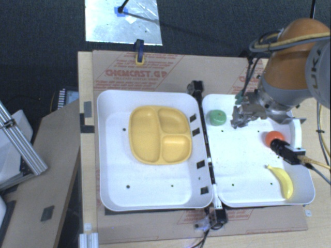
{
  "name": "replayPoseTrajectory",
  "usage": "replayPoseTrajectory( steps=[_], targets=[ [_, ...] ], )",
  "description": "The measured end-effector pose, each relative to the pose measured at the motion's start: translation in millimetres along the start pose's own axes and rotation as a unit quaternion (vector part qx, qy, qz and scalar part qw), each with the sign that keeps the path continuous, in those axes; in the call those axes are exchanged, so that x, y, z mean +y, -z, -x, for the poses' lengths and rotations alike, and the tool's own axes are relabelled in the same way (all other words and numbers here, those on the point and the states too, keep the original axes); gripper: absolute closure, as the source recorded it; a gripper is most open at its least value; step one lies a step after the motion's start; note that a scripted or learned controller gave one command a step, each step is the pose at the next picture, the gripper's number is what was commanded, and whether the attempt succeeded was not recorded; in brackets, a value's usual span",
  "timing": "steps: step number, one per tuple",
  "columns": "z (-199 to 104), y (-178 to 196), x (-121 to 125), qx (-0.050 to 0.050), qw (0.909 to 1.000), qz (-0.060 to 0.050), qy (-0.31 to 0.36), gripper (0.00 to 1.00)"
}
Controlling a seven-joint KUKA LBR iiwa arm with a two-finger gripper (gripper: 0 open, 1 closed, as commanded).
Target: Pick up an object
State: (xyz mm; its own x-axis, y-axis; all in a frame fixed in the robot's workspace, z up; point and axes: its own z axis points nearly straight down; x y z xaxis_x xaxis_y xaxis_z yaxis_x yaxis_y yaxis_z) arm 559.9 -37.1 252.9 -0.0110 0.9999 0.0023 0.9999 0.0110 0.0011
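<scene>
Banana (282, 181) lies at the right bin's (243, 190) near corner; orange ball (273, 137) behind it, green disc (216, 118) at the far left. Pincer (239, 119) hovers just beside the disc; finger state cannot be told. Yellow tray (159, 134) occupies the left bin (116, 185).

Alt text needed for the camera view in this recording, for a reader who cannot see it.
A grey and orange robot arm's hand hovers in the right white bin, beside a round green object; an orange ball and yellow banana lie nearby. The left white bin holds a yellow divided plate.
</scene>
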Motion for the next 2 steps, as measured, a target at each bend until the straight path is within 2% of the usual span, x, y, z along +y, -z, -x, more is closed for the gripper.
replayPoseTrajectory(
  steps=[2],
  targets=[
    [-114,0,22,0.0,1.0,0.001,0.0,1.0]
  ],
)
